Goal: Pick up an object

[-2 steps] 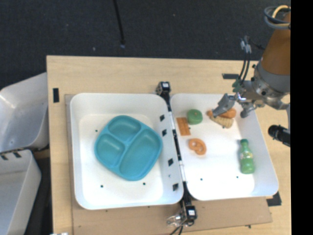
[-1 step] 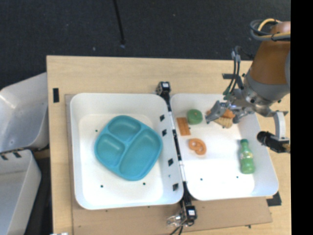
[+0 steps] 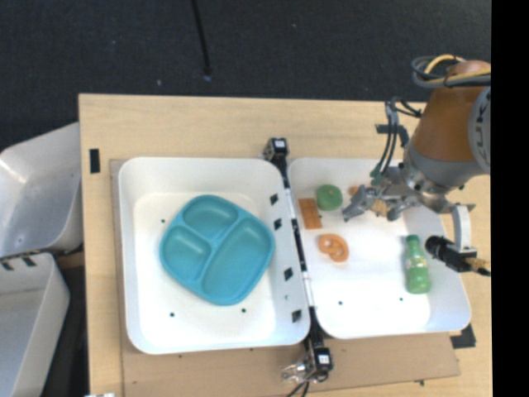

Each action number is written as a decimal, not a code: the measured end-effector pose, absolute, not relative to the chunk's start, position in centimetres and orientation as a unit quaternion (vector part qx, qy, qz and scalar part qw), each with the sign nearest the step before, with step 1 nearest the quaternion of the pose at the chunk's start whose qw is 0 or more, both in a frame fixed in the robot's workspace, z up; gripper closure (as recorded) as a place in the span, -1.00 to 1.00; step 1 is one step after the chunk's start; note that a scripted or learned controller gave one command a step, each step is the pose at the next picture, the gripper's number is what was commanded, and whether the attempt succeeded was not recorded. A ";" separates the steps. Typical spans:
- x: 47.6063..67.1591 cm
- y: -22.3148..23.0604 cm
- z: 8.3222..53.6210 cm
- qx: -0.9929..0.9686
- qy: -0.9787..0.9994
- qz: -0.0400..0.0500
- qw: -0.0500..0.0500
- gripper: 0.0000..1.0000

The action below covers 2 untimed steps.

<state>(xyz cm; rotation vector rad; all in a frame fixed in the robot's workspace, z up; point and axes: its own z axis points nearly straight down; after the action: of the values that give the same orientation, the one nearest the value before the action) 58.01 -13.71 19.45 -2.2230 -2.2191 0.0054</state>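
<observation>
Camera view: claw [image 3: 374,205] low over right bin [image 3: 364,317]

Grey cylindrical arm [image 3: 450,151] with a broad orange band [image 3: 449,126] above the wrist, looped yellow and dark cables [image 3: 434,66] at the top, thin black wires down one side, slim grey metal gripper [image 3: 374,206] fingers below.

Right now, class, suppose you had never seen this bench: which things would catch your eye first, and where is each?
The blue divided plate stands out most, lying alone in the left bin. Next comes the grey and orange arm reaching in from the right, its end effector over the right bin. Below it lie a green ball, an orange pretzel-shaped piece and a green bottle.
</observation>
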 end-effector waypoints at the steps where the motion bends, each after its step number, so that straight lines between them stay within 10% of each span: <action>1: 58.4 -14.5 14.9 -0.708 -0.706 0.001 0.000 -1.00; 2: 58.5 -14.6 16.3 -0.709 -0.705 -0.001 -0.002 1.00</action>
<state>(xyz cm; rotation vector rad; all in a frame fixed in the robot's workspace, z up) 58.51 -14.58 16.27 -2.2298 -2.2183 -0.0022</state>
